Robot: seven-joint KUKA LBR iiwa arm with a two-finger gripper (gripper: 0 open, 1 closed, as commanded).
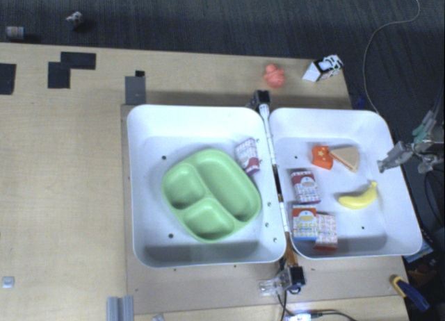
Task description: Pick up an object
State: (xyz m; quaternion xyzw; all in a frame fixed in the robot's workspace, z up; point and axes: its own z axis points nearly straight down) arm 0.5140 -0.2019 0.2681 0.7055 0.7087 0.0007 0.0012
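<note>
The right bin (375,126) holds a yellow banana (359,198), an orange block (321,157), a tan bread wedge (346,158), a red carton (304,186) and a colourful box (314,227). In the left bin (142,174) lie a green divided plate (208,194) and a small red-and-white packet (247,155). My gripper (408,160) hangs at the right bin's right rim, at the frame's edge and mostly cut off. It is to the right of the bread wedge and above-right of the banana, with nothing seen in it.
On the wooden bench behind the bins lie a pink lump (274,75) and a white-and-black item (323,68). A black divider bar (265,114) runs between the bins. Cables trail at the front edge and over the dark floor at the right.
</note>
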